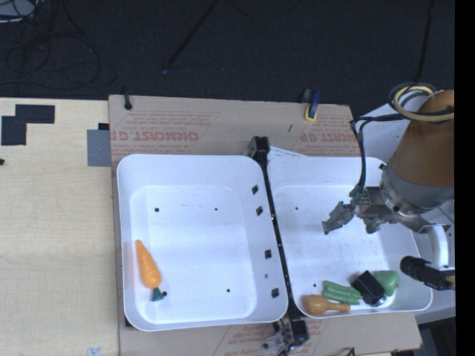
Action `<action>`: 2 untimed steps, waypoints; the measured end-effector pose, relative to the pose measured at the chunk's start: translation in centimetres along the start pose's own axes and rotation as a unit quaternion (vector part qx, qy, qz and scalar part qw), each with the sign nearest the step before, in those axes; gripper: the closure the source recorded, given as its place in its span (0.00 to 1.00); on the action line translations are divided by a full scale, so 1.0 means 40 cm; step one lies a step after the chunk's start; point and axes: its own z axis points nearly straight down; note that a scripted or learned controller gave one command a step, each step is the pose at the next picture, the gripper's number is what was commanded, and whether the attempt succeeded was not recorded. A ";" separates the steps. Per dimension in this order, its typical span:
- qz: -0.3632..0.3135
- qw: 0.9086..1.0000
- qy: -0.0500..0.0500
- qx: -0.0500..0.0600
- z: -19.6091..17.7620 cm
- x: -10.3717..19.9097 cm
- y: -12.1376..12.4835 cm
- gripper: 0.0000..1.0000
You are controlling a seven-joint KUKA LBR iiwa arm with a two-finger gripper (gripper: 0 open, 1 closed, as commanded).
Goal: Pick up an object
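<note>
the gripper point(336, 220) hangs above the middle of the right bin point(306, 252), apart from the black block point(369, 288) near its front edge; spread or pressed together, i cannot tell.

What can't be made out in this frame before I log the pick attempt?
All in the camera view:
- Light green object: the black block covers its left part, so its shape is unclear.
- Dark green bit below the carrot: too small to tell if it is attached.
- Right bin: its right side is hidden by the arm.
- Gripper: blurred; its height above the bin floor cannot be told.
</note>
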 end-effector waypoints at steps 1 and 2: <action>-0.003 1.000 -0.001 -0.010 -0.545 0.122 0.006 0.00; -0.003 1.000 -0.001 0.000 -0.544 0.122 0.005 1.00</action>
